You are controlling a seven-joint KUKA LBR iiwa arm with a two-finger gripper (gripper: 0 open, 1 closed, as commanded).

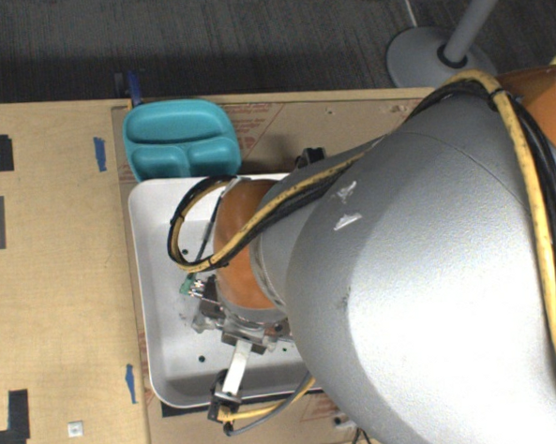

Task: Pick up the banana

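Claw (206, 310): low inside the shallow white plastic bin (157, 271), aimed down at the floor, left of the bin's middle. Wrist hardware sits over it from where I stand, so released or clenched, I cannot tell. I see nothing gripped.

Banana: I cannot tell where it lies. My guess is under the wrist or the arm, since a straight-down reach into this bin makes sense only with the target below. That is a judgement, not a sighting.

Orange band (231, 257): just above the wrist. Behind it the big grey arm (404, 284) comes in from the right and covers most of the bin's right part. It is folded steeply over the bin, probably so the claw arrives vertical, which suits a curved fruit lying flat between low walls.

Stage, as I judge it: at or near the grasp, lift not yet done. Risk: a banana can roll or slip sideways if caught off its middle.

Far rim of the bin: a teal moulded plastic tray (181, 138) with two hollows rests on the tan bench top (56, 277), just beside the bin. It looks parked there, out of the claw's way.

Blue tape marks (101, 154) sit near the bin's left corners, likely marking where the bin belongs. Black tape marks (1, 153) lie farther left.

Beyond the bench: a grey round stand base (423, 55) on dark floor.
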